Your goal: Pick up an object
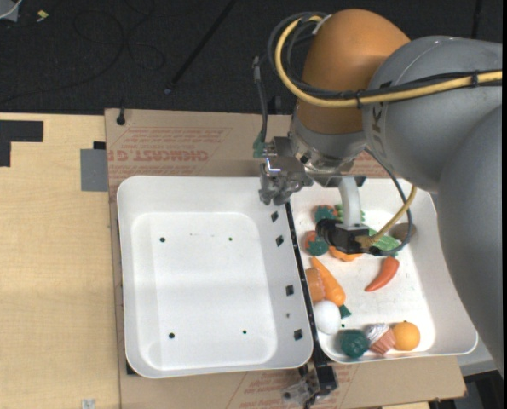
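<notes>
The right bin (440, 313) holds several small toys. An orange carrot (325, 284) lies by the divider, with a white egg (326, 317) just in front of it. A red chili pepper (383, 273) sits mid-bin. An orange ball (405, 336), a pale cone (379, 339) and a dark teal lump (353, 344) lie along the front wall. A green piece (390, 244) and a small teal piece (317, 246) lie further back. My gripper (274, 187) hangs low at the back end of the divider, above the bins' rims, with no toy seen in it.
The left bin (134, 271) stands beside the right one, sharing a divider (289, 271) with black clips. The arm's grey body and orange band (355, 54) cover the back right of the right bin. Brown cardboard (193, 143) lies under both bins.
</notes>
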Controlling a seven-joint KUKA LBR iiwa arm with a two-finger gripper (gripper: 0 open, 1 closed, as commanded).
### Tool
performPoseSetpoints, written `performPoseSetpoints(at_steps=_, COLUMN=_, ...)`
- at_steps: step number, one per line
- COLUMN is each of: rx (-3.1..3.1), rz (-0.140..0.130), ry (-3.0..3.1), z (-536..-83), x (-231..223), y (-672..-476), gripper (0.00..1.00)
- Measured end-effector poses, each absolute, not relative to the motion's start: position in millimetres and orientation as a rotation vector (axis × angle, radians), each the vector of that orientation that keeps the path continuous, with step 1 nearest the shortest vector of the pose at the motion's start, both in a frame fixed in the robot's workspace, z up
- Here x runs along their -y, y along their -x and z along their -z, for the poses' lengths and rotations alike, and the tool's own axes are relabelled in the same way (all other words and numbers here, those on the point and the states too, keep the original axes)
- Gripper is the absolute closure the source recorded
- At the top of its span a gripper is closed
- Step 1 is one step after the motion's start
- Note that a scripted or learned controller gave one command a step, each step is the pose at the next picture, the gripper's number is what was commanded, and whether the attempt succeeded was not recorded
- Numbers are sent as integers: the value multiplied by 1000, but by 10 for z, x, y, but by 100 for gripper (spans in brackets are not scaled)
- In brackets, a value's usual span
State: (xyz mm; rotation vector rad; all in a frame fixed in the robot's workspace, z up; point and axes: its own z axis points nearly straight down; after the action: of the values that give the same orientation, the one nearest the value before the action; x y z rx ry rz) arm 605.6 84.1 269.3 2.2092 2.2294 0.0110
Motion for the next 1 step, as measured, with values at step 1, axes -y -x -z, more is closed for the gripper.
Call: performPoseSetpoints(at_steps=1, rx=-2227, rz=2, ry=-2218, z=-2413, x=-1285, y=-6450, gripper=100)
